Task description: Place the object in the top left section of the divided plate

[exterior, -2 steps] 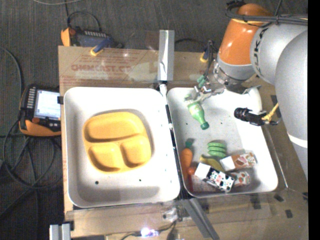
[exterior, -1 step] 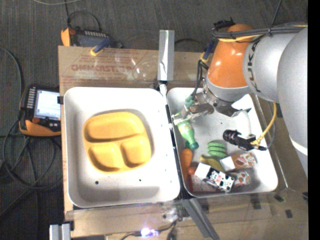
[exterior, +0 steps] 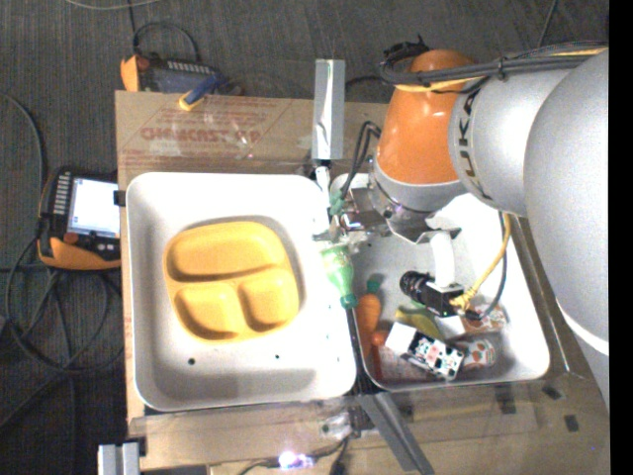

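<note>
A yellow divided plate (exterior: 232, 280) lies in the left white bin (exterior: 148, 364). Its long upper section is at the top, and two smaller sections sit below it. My gripper (exterior: 342, 230) hangs over the rim between the two bins, just right of the plate. It is shut on a slim green toy (exterior: 341, 277) that dangles from its fingers, lower tip pointing down over the bin edge. The top of the toy is hidden among the fingers.
The right bin (exterior: 524, 354) holds an orange carrot-like toy (exterior: 368, 313), a white patterned box (exterior: 425, 351), a yellow-green piece (exterior: 420, 320) and other small items. A cardboard sheet (exterior: 198, 132) lies behind the left bin. A handheld device (exterior: 84, 216) rests on the floor at left.
</note>
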### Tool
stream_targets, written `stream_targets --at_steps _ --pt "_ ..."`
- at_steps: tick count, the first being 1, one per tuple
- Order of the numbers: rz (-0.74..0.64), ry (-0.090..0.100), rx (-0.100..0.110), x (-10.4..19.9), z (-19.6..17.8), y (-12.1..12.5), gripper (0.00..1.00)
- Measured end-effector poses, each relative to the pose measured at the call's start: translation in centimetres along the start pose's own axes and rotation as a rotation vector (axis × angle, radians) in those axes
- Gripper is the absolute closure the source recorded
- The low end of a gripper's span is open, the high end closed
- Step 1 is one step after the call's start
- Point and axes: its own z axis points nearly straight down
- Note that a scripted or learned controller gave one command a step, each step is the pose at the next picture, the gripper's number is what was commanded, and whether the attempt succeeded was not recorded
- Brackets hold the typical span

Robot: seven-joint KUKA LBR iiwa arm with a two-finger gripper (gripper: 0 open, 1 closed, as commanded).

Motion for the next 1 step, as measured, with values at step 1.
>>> stream_targets --at_steps 1 --pt "-0.260 -0.004 -0.001 -7.81 -1.35 6.17 1.00"
